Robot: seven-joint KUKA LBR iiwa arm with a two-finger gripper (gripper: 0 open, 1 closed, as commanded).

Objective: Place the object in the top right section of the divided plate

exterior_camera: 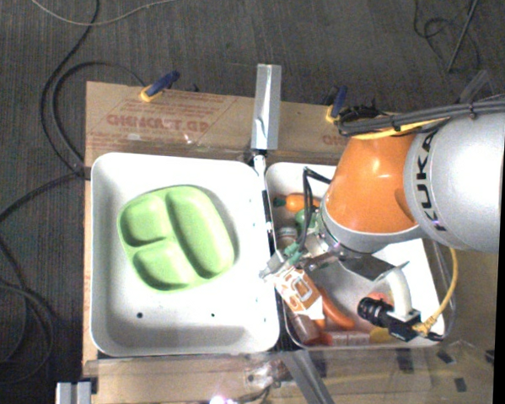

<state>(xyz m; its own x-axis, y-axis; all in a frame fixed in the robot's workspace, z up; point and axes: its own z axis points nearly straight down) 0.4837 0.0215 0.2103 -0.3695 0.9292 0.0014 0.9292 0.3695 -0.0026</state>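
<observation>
End effector [293, 262] sat low in the right bin [427, 329], by the wall nearest the divided plate [177, 235]; aperture could not be told, arm blocking. Step judged: picking. Orange-and-white packet [299, 292] lay touching or just under it, away from the plate. Next: secure it, lift, carry across to the plate's top right section.

Divided plate [177, 236] in left bin [103, 316]; clutter, perhaps packets [301, 294], right.
</observation>
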